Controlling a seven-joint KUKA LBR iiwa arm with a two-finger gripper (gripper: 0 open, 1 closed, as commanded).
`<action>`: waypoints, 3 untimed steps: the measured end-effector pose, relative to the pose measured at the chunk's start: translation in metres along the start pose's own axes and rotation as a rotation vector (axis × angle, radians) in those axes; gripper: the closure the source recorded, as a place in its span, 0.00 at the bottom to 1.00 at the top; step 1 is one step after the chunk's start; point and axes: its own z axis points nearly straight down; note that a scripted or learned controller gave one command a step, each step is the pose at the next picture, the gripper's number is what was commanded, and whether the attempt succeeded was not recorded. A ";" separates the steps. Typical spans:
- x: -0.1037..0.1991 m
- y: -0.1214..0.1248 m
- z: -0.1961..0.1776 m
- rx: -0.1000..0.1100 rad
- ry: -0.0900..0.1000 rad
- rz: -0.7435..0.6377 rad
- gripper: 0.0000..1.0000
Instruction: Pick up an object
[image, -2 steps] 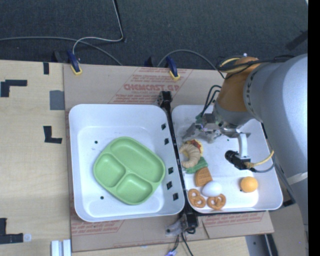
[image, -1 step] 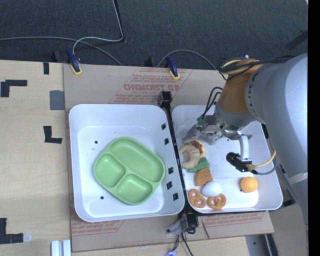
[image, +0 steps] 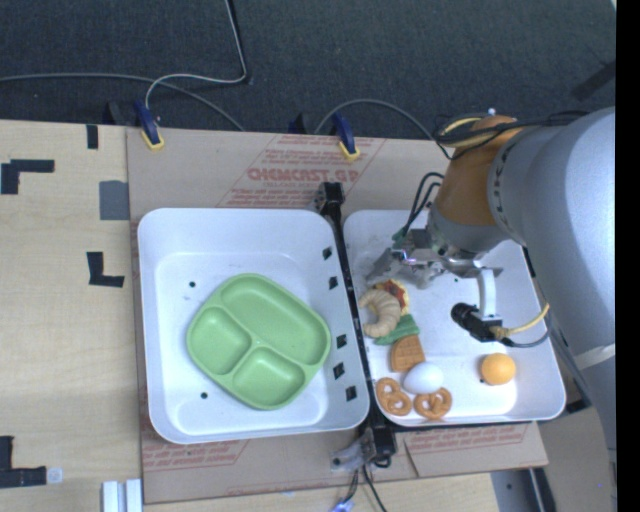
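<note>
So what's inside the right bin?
In the right bin: a croissant, a green piece, a cracker, an egg, two pretzels and an orange. The arm covers the bin's far part, so anything under it is hidden.

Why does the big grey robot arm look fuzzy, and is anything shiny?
In the camera view, the arm is nearest the lens, so it looks soft and blurry; the green plate and egg look sharper. The white bins are bright under even light, with faint shadows and no strong glare.
</note>
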 end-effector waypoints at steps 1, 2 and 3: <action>-0.003 -0.064 -0.001 -0.002 0.000 0.001 0.00; 0.002 -0.027 0.000 -0.002 0.000 0.000 0.00; 0.005 -0.011 0.000 0.000 0.000 0.000 0.00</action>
